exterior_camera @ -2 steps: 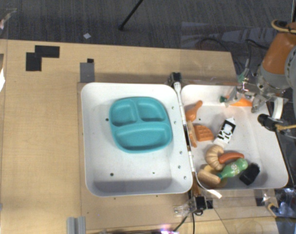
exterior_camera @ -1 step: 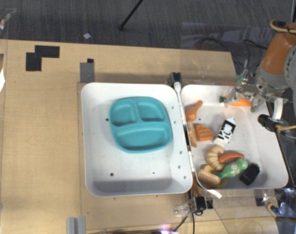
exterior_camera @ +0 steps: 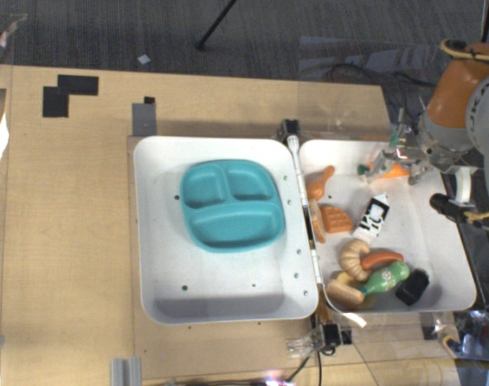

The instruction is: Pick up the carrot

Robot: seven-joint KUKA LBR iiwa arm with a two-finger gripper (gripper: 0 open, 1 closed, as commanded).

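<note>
Just beyond the black-and-white carton (exterior_camera: 375,215), near the far wall of the right bin (exterior_camera: 463,252), lies the carrot (exterior_camera: 396,170). It is probably a light, stiff, smooth plastic toy, apt to slip, and best pinched across its thick orange middle. It is small and orange, with a green tuft on the carton's far left. The gripper (exterior_camera: 399,156) hangs right over it, and I cannot tell whether it grips anything.

The gripper (exterior_camera: 396,161) sits up at about 1 o'clock in the right bin (exterior_camera: 445,240), right on top of the carrot (exterior_camera: 387,168), orange body with the green end poking toward 9 o'clock. Can't really tell if it's actually got it. Left bin (exterior_camera: 152,215) has a teal divided plate (exterior_camera: 230,203) dead center.
</note>
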